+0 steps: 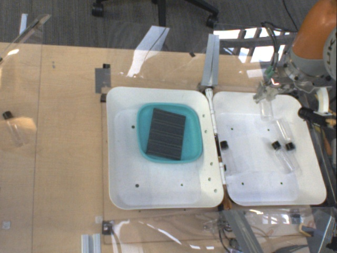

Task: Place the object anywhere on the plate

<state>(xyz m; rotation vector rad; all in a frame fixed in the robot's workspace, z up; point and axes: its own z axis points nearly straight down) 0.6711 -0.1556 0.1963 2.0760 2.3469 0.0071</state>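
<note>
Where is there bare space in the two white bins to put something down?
In the left bin, a bare white strip runs below the teal plate and along the left wall. The dark ribbed block covers most of the plate. In the right bin, the floor left of the gripper is bare, and near the front wall.

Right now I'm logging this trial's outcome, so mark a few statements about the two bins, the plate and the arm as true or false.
1. The dark ribbed block lies on the teal plate. True.
2. The plate sits in the right bin. False: it sits in the left bin; the right bin has no plate.
3. The gripper is over the right bin. True.
4. The block hangs over the plate's rim. False: it lies fully within the plate.
5. The arm reaches across to the left bin. False: it is above the right bin's far corner.
</note>
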